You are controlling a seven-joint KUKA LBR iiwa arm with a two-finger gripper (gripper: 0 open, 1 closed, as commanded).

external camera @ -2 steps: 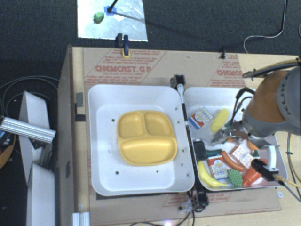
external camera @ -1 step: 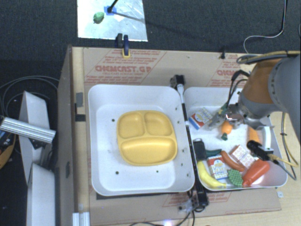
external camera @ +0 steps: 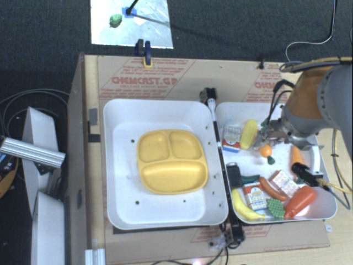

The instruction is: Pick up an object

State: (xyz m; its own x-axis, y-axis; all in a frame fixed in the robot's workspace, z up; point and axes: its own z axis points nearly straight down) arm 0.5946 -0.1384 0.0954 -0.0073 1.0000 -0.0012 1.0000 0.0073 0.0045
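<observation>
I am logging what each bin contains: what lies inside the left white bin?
Inside the left white bin lies a yellow three-compartment plastic plate, roughly centred. The floor around it is bare white with small dark holes. What sits beneath the plate is covered.

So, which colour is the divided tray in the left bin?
Yellow, the divided tray in the left bin; seen in the camera view.

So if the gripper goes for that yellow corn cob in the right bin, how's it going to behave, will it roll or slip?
The corn cob looks rounded and elongated, so a sideways nudge would probably roll it. Its surface seems smooth, moulded plastic, likely light and rigid, so it might squirt out of a pinch across its curve. It leans against a small carton, which may check rolling that way.
</observation>
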